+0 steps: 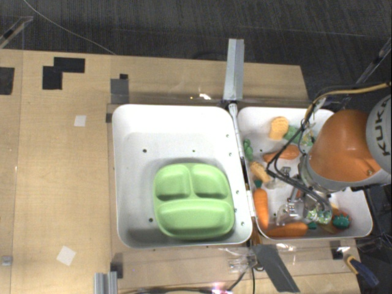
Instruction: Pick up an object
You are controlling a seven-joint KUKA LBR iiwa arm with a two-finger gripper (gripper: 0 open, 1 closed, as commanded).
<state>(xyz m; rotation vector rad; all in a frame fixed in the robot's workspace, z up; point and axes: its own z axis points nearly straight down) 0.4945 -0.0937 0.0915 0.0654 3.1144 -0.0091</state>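
Note:
My gripper (293, 214) is low in the right bin (366, 216), near its front edge, under the orange wrist band. It hangs just above an orange carrot (285, 229) lying along the front wall. Another carrot (261, 206) lies upright along the left wall. A green and orange toy (339, 220) sits to the right of the gripper. A yellow-orange piece (279, 126) and a green piece (248, 148) lie toward the back of the bin. The arm hides the bin's right half.
The left bin (135, 133) holds a green divided tray (193, 201) toward its front. A metal post (234, 72) stands behind the wall between the bins. Cables loop over the arm above the right bin.

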